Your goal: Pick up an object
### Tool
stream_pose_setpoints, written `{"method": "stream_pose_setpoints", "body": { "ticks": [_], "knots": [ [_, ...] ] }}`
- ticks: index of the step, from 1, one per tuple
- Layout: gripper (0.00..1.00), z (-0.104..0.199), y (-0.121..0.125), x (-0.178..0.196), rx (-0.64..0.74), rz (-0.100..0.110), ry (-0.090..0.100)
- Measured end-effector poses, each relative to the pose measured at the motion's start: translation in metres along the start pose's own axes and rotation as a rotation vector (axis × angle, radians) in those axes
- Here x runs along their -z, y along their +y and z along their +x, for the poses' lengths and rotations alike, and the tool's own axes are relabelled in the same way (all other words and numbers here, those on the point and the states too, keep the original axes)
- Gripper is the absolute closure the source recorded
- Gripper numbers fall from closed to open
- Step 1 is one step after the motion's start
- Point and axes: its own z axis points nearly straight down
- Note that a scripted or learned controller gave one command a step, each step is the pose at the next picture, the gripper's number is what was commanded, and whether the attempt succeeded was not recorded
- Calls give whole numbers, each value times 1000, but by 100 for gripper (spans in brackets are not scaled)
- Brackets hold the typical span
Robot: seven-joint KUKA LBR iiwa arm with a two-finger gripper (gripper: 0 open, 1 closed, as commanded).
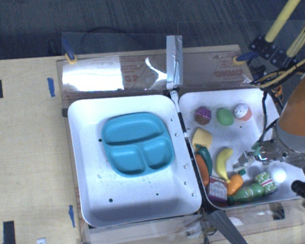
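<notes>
So my gripper is hanging low in the right bin, coming in from the right side, and honestly I can't tell from this angle what it's doing at the tip, the shiny bits blur together. Starting from the near edge: there's a crowded pile along the front wall, a green striped veggie lying roughly left-right, a white egg-looking thing touching its right end, a carrot tucked against its left end, and a purple-and-white packet further left. Just up from that is the banana, which I'd judge to be my best shot. It sits just to the left of my claw, close beside it but not between anything, and its long axis runs roughly near-to-far with a slight lean. So my guess is I'd need to shift left a bit and close across its short side. Left of the banana is an orange-red pepper-ish thing along the bin's divider wall, and a yellow chunk above it. Farther back, well apart from me, are a purple piece, a green ball and a white-and-red ball in a row. The left bin holds a blue divided tray.
</notes>
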Motion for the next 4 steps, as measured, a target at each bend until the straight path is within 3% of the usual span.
{"method": "stream_pose_setpoints", "body": {
  "ticks": [1,2,3,4],
  "knots": [
    [0,51,4,-41,168,-9,-5],
    [0,29,130,-42,179,-9,-4],
    [0,10,190,-42,159,-5,-3],
    [100,11,192,-29,164,-12,-6]
  ]
}}
